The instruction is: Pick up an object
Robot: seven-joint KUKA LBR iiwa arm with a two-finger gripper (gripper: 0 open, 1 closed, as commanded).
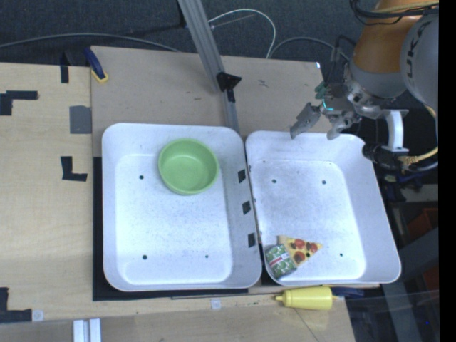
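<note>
Arm: grey KUKA arm point(399, 41) with orange band enters from the right, wrist above the far edge of the right bin

Gripper: gripper point(317, 127) hangs over the far rim of the right bin, near its far-left corner; two fingers point(302, 122) spread apart and pointing down and to the left, nothing between them

Right bin: shallow white bin point(356, 191), speckled floor; contents lie at the near-left corner

Pizza slice: toy pizza slice point(303, 248) lying flat on the right bin floor, tip pointing right, well apart from the gripper

Patterned item: small green and white patterned object point(279, 261) touching the pizza slice on its left, up against the bin's near-left wall; too small to tell what it is

Left bin: white bin point(171, 255) beside the right one, rims touching along the middle

Bowl: green bowl point(187, 166) upright in the far half of the left bin, opening up

Yellow bottle: yellow squeeze bottle point(308, 298) lying on its side on the bench, just outside the near rim of the right bin

Bench: wood-coloured top point(43, 191) with black tape marks on the left; grey metal pole point(206, 41) slants down to the gap between the bins
</note>
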